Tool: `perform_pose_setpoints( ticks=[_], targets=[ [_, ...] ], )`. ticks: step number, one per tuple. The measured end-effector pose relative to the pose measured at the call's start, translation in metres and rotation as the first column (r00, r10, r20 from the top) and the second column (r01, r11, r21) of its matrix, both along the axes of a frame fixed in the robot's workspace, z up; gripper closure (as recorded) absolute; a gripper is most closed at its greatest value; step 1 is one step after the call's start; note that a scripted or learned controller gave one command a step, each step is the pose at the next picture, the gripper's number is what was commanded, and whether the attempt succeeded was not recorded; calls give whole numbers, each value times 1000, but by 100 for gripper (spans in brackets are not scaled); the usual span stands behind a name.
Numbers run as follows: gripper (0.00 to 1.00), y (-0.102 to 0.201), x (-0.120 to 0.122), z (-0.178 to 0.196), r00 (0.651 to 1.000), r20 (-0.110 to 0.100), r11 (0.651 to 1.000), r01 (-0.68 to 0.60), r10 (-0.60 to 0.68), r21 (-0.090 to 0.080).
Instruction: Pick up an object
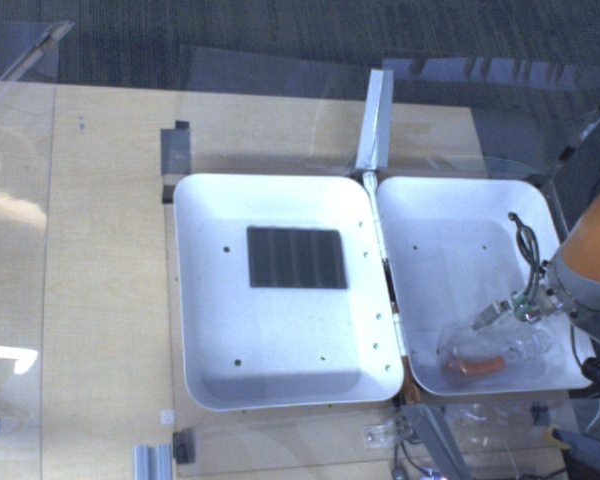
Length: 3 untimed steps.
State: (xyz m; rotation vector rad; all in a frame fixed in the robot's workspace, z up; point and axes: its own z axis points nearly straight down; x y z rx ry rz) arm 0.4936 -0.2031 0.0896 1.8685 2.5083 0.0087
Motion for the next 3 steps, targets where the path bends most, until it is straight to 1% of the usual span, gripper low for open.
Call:
perform_pose_setpoints(
  ticks=[1,2,3],
  targets=[
    [0,-3,-4,106,996,-5,996,92,-92,1],
    [0,88,-1,1,1000,2,1000,-30,30,1],
    [0,108,56,7,999,-9,999,52,-52,4]
  ],
)
